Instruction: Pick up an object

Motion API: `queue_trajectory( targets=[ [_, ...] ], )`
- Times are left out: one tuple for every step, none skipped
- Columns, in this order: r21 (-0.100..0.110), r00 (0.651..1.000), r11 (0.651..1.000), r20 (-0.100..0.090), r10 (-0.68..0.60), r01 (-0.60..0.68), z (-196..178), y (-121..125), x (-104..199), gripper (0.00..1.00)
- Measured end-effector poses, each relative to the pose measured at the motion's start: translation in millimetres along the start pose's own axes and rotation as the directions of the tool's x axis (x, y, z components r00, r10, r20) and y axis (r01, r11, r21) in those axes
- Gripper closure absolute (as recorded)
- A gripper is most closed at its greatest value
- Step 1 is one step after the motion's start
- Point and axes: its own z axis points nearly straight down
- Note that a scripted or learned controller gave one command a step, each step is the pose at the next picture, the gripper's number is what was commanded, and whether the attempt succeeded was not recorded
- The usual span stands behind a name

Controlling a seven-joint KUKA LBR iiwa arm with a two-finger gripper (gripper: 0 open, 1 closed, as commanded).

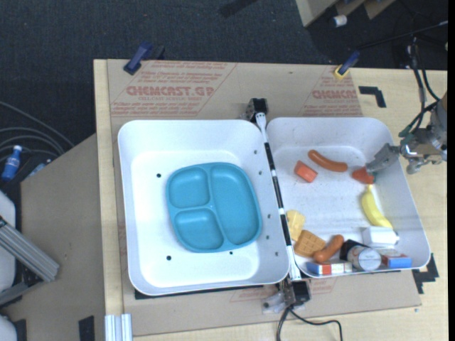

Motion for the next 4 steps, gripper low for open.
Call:
queue_trajectory(
  targets=[
    [-0.001,1.0,1.0,0.0,-0.001,0.001,114,21,53,0.0],
    [-0.003,1.0,1.0,0.001,-0.001,0.001,112,107,72,0.0],
    [0.001,1.0,1.0,0.0,0.001,-0.001,113,37,85,0.0],
    [0.0,1.0,1.0,0.0,0.001,-0.001,103,37,86,1.0]
  ],
)
